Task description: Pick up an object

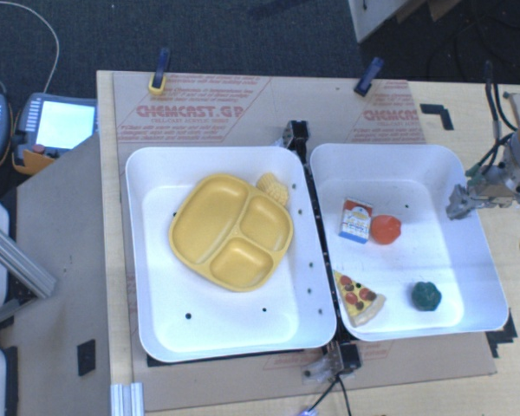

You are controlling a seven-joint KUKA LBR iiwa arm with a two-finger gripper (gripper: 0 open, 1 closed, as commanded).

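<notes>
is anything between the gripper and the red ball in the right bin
Nothing visible blocks it. The gripper sits at the right bin's right rim, and bare bin floor lies between it and the red ball. The small box touches the ball on its far side, away from the gripper.

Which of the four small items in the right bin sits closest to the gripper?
The orange-red ball, beside the small carton. It lies nearest the gripper at the bin's right wall; the green lump and pizza slice sit farther.
</notes>
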